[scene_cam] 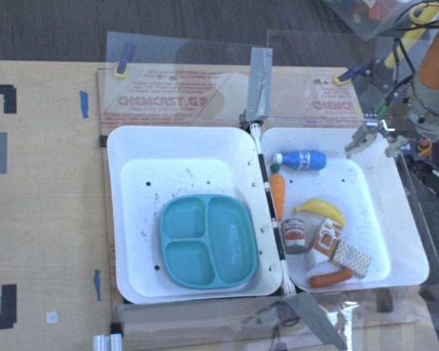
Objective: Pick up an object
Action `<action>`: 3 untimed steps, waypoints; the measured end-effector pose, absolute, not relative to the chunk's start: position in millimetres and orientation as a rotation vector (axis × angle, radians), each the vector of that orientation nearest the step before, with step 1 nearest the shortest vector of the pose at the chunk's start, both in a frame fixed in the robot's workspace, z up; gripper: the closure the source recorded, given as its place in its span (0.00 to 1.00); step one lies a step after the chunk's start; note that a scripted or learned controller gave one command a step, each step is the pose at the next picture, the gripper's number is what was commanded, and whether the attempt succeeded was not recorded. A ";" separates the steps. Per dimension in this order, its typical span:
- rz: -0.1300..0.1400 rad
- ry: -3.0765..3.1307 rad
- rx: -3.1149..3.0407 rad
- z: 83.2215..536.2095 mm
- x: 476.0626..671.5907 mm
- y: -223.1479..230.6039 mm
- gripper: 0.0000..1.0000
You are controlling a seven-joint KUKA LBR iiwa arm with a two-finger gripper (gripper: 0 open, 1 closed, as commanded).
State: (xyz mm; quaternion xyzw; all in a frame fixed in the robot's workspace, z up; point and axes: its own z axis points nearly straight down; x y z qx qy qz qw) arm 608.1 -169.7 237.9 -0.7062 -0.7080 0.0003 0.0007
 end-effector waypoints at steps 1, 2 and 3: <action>0.000 -2.279 -2.162 132.4 574.4 -183.9 0.00; -0.006 -2.412 -2.026 88.3 493.6 -110.6 0.00; -0.016 -2.416 -2.037 100.2 496.9 -111.9 1.00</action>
